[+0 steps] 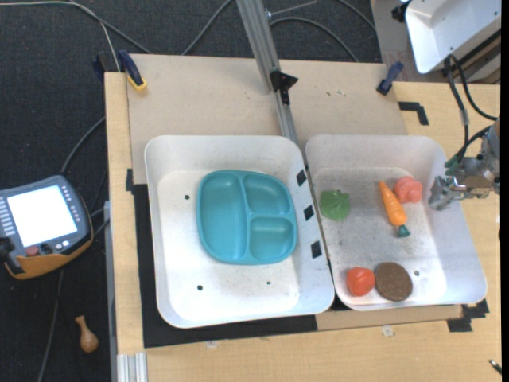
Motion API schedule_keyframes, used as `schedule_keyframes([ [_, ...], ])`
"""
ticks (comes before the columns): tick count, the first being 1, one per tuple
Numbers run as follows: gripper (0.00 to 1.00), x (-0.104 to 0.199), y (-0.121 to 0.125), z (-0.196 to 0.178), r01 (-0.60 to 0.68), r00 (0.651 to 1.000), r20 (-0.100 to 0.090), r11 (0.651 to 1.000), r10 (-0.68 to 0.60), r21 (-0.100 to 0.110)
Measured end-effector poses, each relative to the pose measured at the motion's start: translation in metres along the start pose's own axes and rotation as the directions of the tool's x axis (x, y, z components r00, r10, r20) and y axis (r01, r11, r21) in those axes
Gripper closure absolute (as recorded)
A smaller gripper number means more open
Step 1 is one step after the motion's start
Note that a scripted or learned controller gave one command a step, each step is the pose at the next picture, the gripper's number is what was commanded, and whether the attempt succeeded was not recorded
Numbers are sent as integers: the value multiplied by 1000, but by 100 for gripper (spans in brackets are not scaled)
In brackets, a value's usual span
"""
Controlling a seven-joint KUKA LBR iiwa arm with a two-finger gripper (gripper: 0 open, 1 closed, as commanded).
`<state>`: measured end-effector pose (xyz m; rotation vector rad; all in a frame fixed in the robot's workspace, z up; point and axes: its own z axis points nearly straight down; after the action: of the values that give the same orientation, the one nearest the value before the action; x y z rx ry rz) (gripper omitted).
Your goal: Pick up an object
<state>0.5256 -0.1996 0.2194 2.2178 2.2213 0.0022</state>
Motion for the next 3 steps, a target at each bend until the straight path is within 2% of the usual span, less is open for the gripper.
schedule_keyframes([
  [1,100,0,1,-25,0,1000,0,1000,0,0],
  [3,100,107,5,-23,2,1000,-3,1000,-2,4],
])
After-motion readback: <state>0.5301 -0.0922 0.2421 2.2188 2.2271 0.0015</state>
